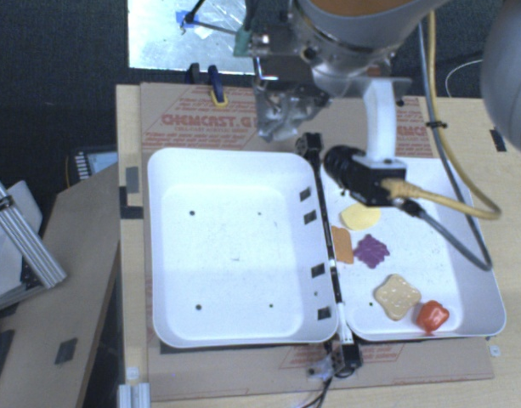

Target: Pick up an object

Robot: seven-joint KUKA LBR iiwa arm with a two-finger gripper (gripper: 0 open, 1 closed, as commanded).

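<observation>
Yellow disc — below pincer, apart

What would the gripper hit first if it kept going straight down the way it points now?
Probably the far rim of the right bin or the cardboard behind it. The gripper hangs near the bins' far edge, short of the yellow piece; depth is unclear.

From my remote seat I saw the wooden bench standing on a dark floor, with printed cardboard sheeting spread across its top. A bright, shiny metal panel lay beyond the bench's far edge. An aluminium frame rail slanted in at the left, beside some white material.
</observation>
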